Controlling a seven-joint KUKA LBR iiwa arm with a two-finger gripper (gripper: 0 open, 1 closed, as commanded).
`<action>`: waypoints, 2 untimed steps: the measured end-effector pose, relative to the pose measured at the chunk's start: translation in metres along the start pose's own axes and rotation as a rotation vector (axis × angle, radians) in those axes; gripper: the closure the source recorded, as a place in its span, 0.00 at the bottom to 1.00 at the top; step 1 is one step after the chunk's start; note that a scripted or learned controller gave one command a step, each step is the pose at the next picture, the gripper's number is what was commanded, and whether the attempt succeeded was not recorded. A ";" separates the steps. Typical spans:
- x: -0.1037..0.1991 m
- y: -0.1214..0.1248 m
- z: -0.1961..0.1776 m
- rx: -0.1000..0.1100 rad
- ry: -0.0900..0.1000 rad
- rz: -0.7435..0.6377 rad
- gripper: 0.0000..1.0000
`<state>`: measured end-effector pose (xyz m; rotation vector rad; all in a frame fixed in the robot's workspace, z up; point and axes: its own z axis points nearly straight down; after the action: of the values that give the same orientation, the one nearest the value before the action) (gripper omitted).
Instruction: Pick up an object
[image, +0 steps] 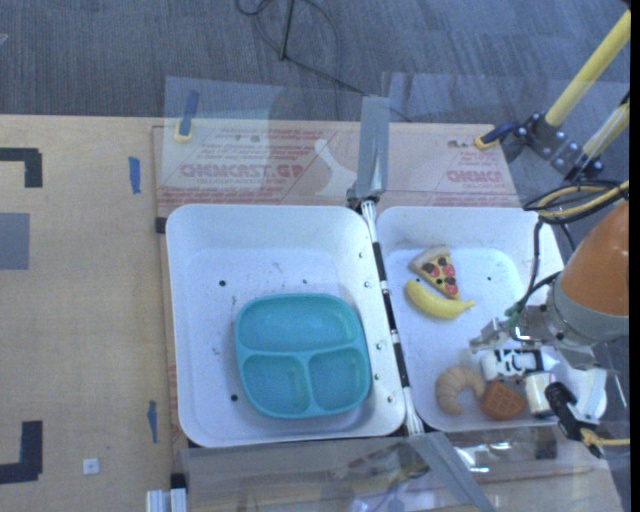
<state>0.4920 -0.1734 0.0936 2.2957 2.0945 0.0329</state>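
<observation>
Two shallow white bins sit side by side on a wooden bench, seen from above at a slant. The left bin (200, 250) holds a teal divided tray (300, 353) lying flat toward its near side. The right bin (500, 235) holds four toy foods: a pizza slice (438, 269) at the far side, a banana (436, 301) just near of it, and along the near wall a croissant (458, 388) with a reddish-brown pastry (502, 400) just to its right. A grey arm with an orange band (600, 262) reaches in from the right, its gripper (510, 358) low over the bin's near right part, just above the reddish-brown pastry. That placement suggests it is lining up on the pastry or the croissant. Whether the gripper is spread or closed cannot be told; nothing is visibly caught in it, so every toy appears to lie loose in the bin
</observation>
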 end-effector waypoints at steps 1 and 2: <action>-0.005 0.000 0.001 0.002 0.001 -0.007 0.00; 0.036 0.074 0.008 0.030 0.004 0.027 0.00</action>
<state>0.5695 -0.1447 0.0884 2.3425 2.0803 0.0076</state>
